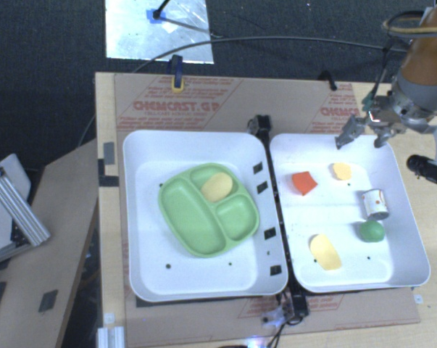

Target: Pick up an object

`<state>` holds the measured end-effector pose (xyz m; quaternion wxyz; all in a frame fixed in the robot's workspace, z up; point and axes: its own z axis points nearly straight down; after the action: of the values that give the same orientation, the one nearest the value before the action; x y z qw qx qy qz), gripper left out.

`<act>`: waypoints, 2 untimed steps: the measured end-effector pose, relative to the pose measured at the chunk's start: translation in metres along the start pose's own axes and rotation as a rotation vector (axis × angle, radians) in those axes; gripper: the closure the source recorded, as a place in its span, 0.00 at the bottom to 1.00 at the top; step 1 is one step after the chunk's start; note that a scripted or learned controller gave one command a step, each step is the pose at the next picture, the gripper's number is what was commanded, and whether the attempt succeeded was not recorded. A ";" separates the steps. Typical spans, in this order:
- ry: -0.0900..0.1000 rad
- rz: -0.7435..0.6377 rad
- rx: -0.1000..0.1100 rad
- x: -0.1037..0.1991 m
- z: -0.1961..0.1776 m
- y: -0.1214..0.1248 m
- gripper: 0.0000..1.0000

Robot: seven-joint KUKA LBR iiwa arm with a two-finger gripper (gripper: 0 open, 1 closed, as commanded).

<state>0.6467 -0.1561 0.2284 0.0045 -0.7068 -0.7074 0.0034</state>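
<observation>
Small yellow piece [341, 171]: lies in right bin [403, 267], near back wall, beside orange block [304, 183]. Gripper [363, 138]: just above and behind it, fingers spread apart, holding nothing.

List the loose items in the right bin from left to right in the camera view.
Orange-red block → large yellow piece → small yellow piece → green ball and silver can, which overlap in horizontal position, so their order is unclear.

Gripper [363, 135] open above right bin's [403, 267] far edge. Right bin holds red block [304, 183], can [375, 204], green ball [372, 231].
</observation>
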 end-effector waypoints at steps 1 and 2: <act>-0.002 -0.002 -0.013 0.000 -0.008 0.002 0.00; -0.001 -0.001 -0.009 0.002 0.050 -0.005 0.00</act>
<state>0.6411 -0.1538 0.1786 0.0009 -0.7064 -0.7078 0.0008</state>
